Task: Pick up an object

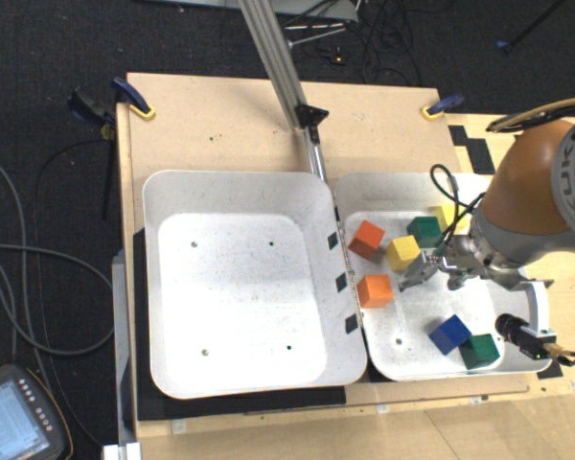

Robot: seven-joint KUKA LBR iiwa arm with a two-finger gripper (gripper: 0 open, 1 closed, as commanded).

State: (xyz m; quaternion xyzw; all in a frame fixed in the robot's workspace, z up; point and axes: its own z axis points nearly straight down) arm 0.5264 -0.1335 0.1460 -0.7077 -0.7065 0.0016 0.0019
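The grey arm (pixel 537 195), orange-banded above the wrist, reaches in from the right and bends downward, its tool (pixel 429 268) held low and pointing left.

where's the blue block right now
In the camera view, the blue block lies in the right bin, near its front edge, touching a green block on its right and below the gripper.
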